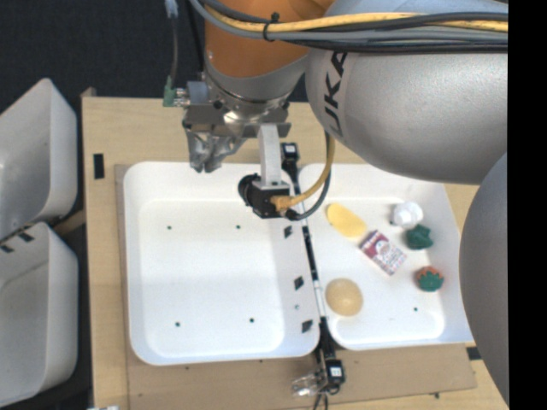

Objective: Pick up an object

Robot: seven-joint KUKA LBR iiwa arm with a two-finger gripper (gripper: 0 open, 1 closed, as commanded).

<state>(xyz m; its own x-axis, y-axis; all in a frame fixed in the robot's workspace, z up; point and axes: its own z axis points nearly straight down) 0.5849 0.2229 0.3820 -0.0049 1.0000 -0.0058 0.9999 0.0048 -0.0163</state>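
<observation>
My gripper (208, 159) hangs over the far rim of the left bin (205, 263), below the orange band of the arm. I see nothing held under it. The objects lie in the right bin (427, 327), well to the gripper's right: a yellow oval piece (346, 220), a tan round object (344, 297), a red and white packet (382, 252), a small white object (407, 213), a dark green piece (419, 237) and a red toy with a green top (429, 278).
The arm's grey body covers the upper right of the view. A black fitting with a yellow cable (263, 196) hangs over the divider between the bins. White housings (34, 161) stand at the left beyond the bench.
</observation>
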